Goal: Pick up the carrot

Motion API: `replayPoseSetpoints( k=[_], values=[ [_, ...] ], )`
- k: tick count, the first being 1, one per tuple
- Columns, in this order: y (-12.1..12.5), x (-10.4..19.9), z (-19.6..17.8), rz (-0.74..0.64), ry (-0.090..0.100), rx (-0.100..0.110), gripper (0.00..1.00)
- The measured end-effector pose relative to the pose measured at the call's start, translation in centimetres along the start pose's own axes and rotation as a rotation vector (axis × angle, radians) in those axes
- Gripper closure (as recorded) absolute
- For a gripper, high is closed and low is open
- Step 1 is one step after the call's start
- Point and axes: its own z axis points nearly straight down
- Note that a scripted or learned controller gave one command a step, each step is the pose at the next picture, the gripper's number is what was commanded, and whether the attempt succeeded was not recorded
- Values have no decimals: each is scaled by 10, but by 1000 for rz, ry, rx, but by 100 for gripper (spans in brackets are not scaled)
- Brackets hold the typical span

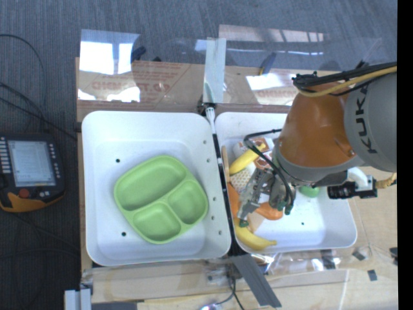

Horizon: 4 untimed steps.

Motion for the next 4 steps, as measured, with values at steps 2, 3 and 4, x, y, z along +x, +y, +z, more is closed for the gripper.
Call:
replayPoseSetpoints(
  k=[2,3,4],
  values=[
    [2,-1,-12,-2,9,3,100],
    [2,-1,-18,-3,13,5,100],
    [3,-1,-24,-4,17,7,100]
  ],
)
